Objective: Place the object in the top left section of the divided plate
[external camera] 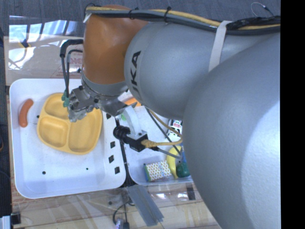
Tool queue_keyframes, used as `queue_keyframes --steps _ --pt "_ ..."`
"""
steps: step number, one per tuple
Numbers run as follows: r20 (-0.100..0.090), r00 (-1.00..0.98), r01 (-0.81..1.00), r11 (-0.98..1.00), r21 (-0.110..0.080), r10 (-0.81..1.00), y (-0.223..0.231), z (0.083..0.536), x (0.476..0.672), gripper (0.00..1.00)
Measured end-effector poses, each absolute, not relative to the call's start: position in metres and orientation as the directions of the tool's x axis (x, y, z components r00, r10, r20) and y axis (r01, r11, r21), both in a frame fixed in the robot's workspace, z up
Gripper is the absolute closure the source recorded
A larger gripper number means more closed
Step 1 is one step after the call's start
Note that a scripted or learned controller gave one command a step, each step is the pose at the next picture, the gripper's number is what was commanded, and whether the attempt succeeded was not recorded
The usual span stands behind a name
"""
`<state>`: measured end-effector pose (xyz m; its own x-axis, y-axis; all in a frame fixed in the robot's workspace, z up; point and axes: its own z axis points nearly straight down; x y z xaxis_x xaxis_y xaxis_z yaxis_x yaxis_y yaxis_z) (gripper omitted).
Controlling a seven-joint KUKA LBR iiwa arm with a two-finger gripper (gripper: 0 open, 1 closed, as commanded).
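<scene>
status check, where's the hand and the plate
hand low over divided plate, upper part. Orange sausage in left bin, beside plate.

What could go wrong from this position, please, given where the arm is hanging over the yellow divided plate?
The tool hangs low over the upper right part of the yellow divided plate; a release here may miss the top left section. It could also nudge the plate sideways in the left bin. The arm hides much of the right bin, so the objects there are hard to check. The orange sausage-shaped item lies outside the plate.
</scene>
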<state>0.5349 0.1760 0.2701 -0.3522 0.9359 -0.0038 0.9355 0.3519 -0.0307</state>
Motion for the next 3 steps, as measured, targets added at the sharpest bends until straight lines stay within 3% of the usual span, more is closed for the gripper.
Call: queue_keyframes --steps 1,2,3 --pt "0.001 -0.466 0.885 0.466 -0.005 0.885 0.1798 0.2898 0.4909 1.0" --pt "0.001 -0.466 0.885 0.466 -0.005 0.885 0.1799 0.2897 0.4908 0.0" --pt "0.002 -0.471 0.882 0.471 -0.009 0.882 0.1809 0.2984 0.4915 1.0"
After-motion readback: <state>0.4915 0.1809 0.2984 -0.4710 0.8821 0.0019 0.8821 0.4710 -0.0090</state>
